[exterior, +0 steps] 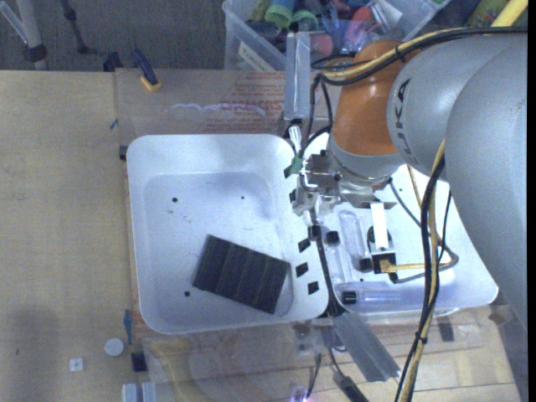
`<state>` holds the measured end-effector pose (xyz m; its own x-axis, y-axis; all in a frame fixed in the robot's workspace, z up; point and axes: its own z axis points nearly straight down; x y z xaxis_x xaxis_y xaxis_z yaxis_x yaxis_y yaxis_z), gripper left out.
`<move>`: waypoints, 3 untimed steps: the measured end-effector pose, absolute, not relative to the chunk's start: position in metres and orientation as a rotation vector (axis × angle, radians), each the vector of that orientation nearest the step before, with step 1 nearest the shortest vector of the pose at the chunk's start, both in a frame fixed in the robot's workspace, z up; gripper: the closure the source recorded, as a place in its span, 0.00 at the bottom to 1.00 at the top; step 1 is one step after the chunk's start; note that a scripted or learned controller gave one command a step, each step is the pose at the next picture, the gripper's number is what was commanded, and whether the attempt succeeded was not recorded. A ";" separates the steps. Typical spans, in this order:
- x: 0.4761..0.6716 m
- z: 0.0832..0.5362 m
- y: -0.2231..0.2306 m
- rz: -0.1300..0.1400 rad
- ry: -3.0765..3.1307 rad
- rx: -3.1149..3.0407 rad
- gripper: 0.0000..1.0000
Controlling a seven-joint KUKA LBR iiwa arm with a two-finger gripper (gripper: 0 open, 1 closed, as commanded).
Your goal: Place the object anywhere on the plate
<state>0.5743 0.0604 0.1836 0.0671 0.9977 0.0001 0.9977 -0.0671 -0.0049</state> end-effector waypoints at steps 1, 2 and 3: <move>0.546 0.210 0.140 0.002 -2.306 -2.132 1.00; 0.546 0.210 0.140 0.002 -2.306 -2.132 0.00; 0.547 0.220 0.140 0.002 -2.307 -2.132 1.00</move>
<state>0.5468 0.1401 0.2197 -0.0787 0.9969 -0.0004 0.9969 0.0787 -0.0010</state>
